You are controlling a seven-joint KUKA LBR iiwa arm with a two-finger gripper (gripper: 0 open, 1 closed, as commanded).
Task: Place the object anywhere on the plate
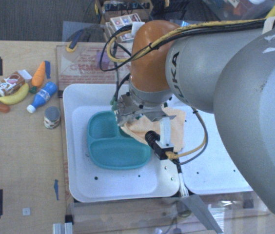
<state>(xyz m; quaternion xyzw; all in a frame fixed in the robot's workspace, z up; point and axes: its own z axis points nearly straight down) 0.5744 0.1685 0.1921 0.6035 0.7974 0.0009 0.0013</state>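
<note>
Although the arm (215, 82) has its wrist low over the left bin (74, 130), the task looks unfinished as far as this view can show. The teal plate (110, 147), a divided dish with several compartments, lies in that bin, and its visible surface is bare. The likely object is a tan cloth (174, 126), crumpled, lying just beside the plate's right edge, with one corner touching or overlapping the rim near the wrist; most of it sits on the bin floor toward the divide between the two bins. The gripper (127, 115) hangs right at the plate's upper right corner, above that near edge of the cloth, but the orange band and wrist housing cover it from above, so whether it is open, closed or gripping the cloth cannot be told. Judging from this layout, what remains is the main part: getting the cloth securely taken, shifted left over the plate, and released so it rests on the dish rather than beside it.
</note>
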